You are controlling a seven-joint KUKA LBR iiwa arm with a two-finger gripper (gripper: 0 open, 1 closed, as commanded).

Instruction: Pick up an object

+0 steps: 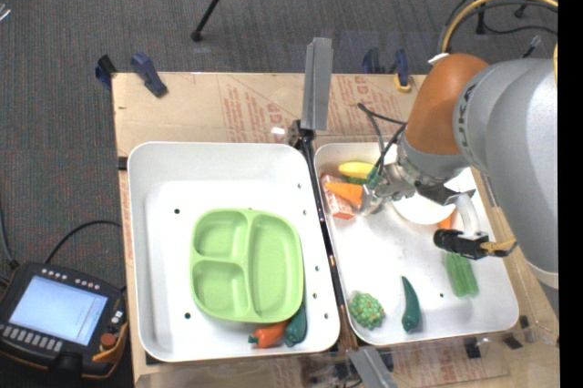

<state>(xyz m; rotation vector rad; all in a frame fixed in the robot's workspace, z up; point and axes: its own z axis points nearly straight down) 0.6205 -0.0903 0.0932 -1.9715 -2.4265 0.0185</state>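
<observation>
Just hand [372, 195] beside carrot [344, 192]

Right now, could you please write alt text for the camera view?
The grey arm's gripper hangs low over toy food at the right bin's far left corner. The left bin holds a green divided plate.

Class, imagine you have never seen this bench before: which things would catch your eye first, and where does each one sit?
The big grey arm with its orange band comes in from the right, its gripper low over the far left corner of the right bin, by an orange carrot and a yellow piece. In the left bin, a lime-green divided plate stands out against the white.
</observation>
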